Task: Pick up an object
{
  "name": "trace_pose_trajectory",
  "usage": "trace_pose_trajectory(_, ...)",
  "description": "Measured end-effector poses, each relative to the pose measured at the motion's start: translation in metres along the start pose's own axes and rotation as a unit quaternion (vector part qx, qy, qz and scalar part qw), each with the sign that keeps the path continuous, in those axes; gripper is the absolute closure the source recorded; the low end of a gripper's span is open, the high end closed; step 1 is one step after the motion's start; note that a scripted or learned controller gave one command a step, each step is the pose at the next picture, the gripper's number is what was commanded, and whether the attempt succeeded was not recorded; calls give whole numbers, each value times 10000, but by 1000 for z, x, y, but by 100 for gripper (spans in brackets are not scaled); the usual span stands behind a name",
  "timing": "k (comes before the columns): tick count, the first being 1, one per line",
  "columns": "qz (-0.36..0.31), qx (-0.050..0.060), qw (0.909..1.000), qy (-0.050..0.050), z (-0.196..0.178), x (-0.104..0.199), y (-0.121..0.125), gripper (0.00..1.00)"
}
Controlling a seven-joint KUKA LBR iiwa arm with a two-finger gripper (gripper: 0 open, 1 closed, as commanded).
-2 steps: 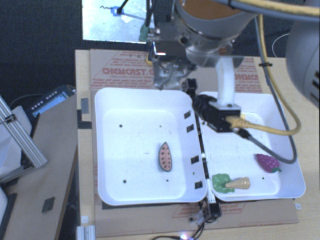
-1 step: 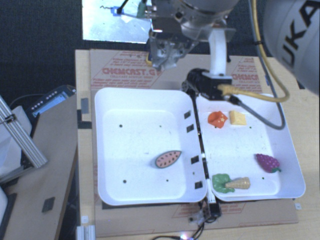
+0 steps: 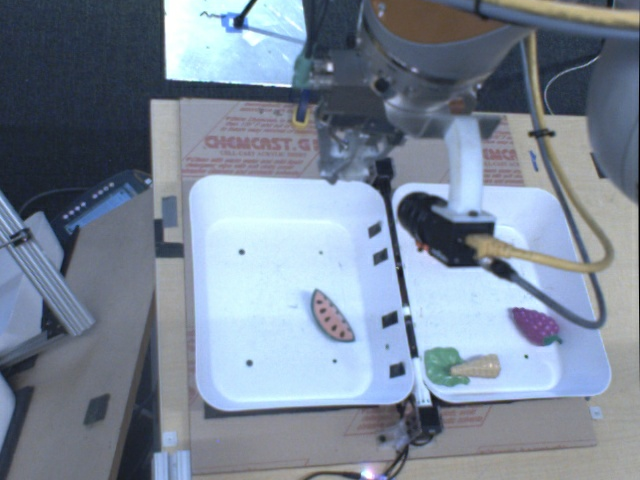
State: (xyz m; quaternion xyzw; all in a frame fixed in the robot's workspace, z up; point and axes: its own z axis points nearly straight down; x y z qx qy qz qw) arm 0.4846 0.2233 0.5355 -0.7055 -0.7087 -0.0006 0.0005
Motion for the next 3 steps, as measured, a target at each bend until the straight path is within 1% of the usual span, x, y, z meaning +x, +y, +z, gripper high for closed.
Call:
trace_pose_trajectory(1, 33, -15, 10000, -12, 2, -5, 93, 100)
trace_pose_trajectory(2, -9, -2, 10000, 5, -1, -15, -2, 100)
trace_pose_trajectory(3, 35, -24, 10000, -9, 1, -39, 91, 100)
